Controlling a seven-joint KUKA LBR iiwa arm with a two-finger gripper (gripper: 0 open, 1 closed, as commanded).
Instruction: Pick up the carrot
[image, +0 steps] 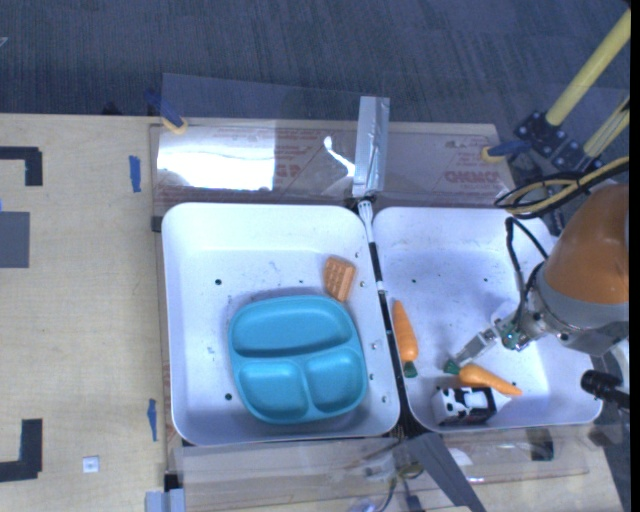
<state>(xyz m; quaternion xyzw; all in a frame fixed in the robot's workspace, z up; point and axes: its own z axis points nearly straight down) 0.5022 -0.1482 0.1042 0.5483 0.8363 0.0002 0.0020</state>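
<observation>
Robot lab, plywood bench (80, 300) with tape marks, two white bins (190, 300), cabling (545, 195)

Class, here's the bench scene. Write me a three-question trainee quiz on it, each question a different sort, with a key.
1. True or false: the blue tray lies in the right bin.
2. The carrot by the divider and the carrot near the claw lie in: A) the left bin B) the right bin C) one in each.
3. Fill in: the blue tray has ____ compartments.

Key: 1 false; 2 B; 3 three.
</observation>
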